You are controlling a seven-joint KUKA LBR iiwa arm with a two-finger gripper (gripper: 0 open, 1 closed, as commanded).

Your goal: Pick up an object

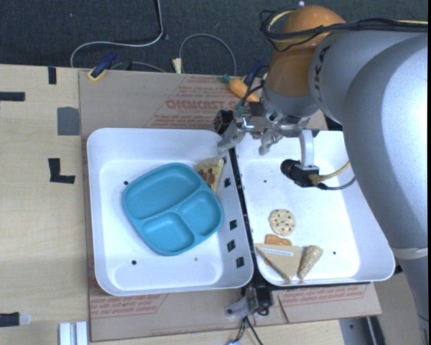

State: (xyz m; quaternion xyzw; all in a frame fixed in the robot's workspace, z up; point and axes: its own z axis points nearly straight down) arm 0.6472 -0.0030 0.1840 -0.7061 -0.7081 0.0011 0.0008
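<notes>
My gripper [247, 139] hangs over the far end of the wall between the two white bins, under the orange wrist band. It is open, and I see nothing between its fingers [228, 136]. Just in front of it, a small pizza-like wedge [210, 171] lies in the left bin [104, 192] against the far rim of a blue divided plate [171, 208]. In the right bin [345, 221] lie a round cookie [281, 221], a sandwich wedge [279, 259] and a pale cone-shaped piece [309, 259].
A black fitting on a cable [300, 171] hangs over the far part of the right bin. The grey arm covers the view's right side. Cables and an orange-tipped item [238, 88] lie on the cardboard behind the bins.
</notes>
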